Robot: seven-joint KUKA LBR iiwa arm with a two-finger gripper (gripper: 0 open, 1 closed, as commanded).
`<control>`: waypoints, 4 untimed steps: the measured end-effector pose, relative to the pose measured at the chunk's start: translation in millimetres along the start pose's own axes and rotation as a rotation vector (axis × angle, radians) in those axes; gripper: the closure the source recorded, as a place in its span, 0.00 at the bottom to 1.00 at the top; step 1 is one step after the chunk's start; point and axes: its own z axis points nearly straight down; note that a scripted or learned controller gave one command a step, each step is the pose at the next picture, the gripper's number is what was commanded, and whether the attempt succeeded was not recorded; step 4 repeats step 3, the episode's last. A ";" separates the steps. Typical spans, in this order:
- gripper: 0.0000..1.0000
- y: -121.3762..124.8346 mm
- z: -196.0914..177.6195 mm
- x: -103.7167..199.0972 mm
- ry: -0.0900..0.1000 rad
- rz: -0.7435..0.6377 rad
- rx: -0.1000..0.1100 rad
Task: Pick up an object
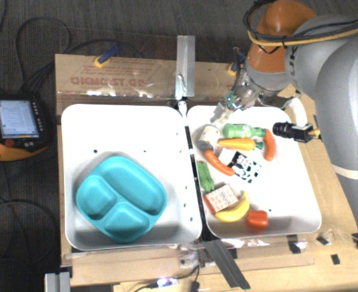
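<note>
Overhead, reaches in from the right, gripper hanging over the right bin's far edge, finger state impossible to tell; below, near that edge, green bottle lying crosswise, cap pointing right

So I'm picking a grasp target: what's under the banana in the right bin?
The banana lies partly on a small red-and-white box, with a red piece beside its tip. Whatever lies beneath the banana's body is covered.

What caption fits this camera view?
Claw hovers at the right bin's far edge above toy food; blue tray in left bin.
</note>
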 end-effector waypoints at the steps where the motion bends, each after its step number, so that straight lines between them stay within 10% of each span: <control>1: 1.00 0.6 -6.0 -0.7 -0.001 -0.002 0.005; 4: 1.00 2.2 -18.2 -2.0 -0.004 -0.004 0.012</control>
